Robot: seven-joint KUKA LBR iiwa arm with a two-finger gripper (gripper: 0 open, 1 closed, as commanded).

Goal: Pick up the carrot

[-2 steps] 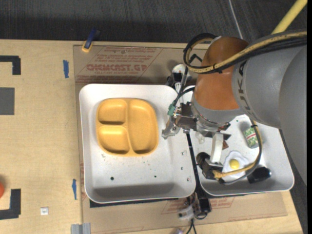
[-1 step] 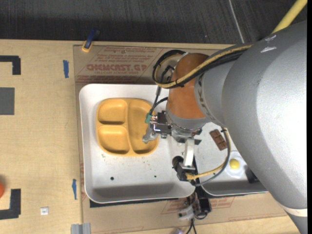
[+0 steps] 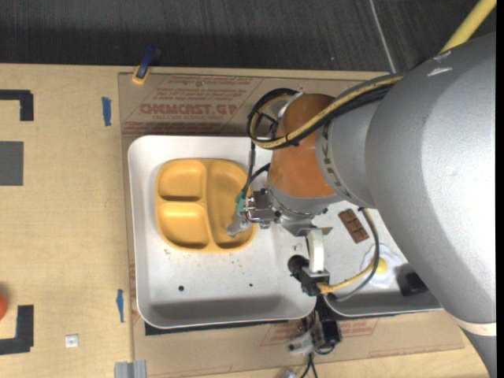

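Arm (image 3: 409,172) over the left bin (image 3: 205,290).
Its jaws sit at the yellow divided plate (image 3: 189,203); whether open or closed, I cannot tell.

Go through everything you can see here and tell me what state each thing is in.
Yellow tray: upright, flat in the left bin.
Gripper: low over the tray's right compartment.
Brown block: lying in the right bin.
Cable: looped by the orange band.

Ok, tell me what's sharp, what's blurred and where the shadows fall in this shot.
Camera view: the yellow plate and left bin are sharp; the arm, close to the lens, looks soft and bulky; its shadow darkens the right bin; lighting is even, without strong glare.
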